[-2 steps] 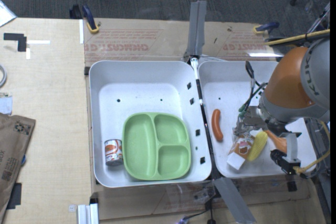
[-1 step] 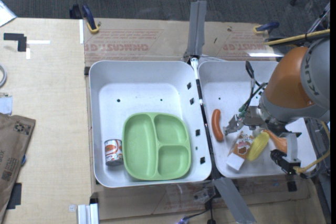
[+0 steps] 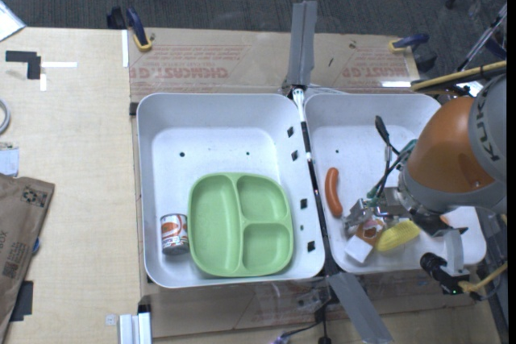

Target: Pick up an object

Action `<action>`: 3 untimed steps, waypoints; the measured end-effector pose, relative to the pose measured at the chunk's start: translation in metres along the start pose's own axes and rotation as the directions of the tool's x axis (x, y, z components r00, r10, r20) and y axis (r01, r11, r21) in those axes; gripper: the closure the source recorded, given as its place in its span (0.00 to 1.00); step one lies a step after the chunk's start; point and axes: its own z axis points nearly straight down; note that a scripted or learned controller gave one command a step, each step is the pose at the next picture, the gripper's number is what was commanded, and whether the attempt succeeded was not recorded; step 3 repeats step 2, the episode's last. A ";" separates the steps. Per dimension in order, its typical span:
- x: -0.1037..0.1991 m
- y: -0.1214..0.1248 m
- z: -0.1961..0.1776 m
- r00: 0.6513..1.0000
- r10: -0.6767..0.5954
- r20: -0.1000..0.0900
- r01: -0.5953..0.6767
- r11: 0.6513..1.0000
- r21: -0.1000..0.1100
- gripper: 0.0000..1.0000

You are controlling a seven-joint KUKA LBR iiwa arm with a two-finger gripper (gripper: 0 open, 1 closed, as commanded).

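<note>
My gripper (image 3: 360, 215) is low in the right bin (image 3: 355, 133), near its front, over a small cluster of objects. Right beneath and beside it lie a small red-brown item (image 3: 369, 231), a yellow corn-like piece (image 3: 397, 236) and a white block (image 3: 358, 250). An orange-red sausage (image 3: 332, 191) lies just left of the gripper, close to the bin's left wall. A black long-handled utensil (image 3: 382, 133) stretches from the back of the bin toward the wrist. The arm's orange band (image 3: 451, 149) hides part of the bin's right side.
The left bin (image 3: 149, 165) holds a green divided plate (image 3: 240, 223) and a small can (image 3: 173, 234) lying at the front left. A divider (image 3: 305, 149) separates the two bins. Cardboard and clamps sit behind them.
</note>
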 end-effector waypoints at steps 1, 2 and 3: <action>-0.001 0.003 -0.008 1.000 0.004 0.000 -0.004 1.000 -0.004 1.00; 0.061 0.069 -0.100 0.997 -0.082 0.003 0.082 0.997 0.001 1.00; 0.061 0.069 -0.100 0.997 -0.082 0.003 0.082 0.997 0.001 1.00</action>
